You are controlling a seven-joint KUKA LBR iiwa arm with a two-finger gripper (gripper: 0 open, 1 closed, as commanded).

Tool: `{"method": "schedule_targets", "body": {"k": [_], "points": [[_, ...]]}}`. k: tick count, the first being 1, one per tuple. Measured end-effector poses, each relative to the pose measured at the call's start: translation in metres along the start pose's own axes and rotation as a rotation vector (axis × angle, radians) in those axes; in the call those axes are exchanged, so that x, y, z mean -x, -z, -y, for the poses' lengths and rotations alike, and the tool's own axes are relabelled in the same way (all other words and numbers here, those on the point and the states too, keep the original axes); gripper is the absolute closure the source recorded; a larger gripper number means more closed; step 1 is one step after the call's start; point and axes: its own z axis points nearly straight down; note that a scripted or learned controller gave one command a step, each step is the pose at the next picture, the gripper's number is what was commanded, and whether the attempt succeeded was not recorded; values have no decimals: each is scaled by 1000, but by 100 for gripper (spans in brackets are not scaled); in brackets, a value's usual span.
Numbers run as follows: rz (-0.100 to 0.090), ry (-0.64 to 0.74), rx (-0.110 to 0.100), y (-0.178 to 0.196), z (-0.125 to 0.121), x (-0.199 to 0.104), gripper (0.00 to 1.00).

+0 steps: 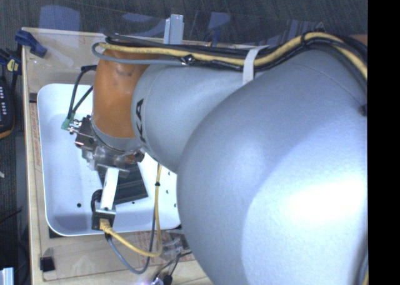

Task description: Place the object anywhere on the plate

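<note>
Big grey arm (269, 171) is leaning low over the white bin (53, 152), reaching inside.
We are seeing the pincer (101, 157) hanging over the bin's middle, and we are not able to tell if it is open or shut. A dark flat thing (132, 189), maybe the object, is lying just beside it, toward the bin's near edge.
</note>
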Motion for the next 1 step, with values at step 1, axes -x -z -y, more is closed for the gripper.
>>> {"method": "schedule_targets", "body": {"k": [1], "points": [[-1,258,2,53,-18,90,100]]}}
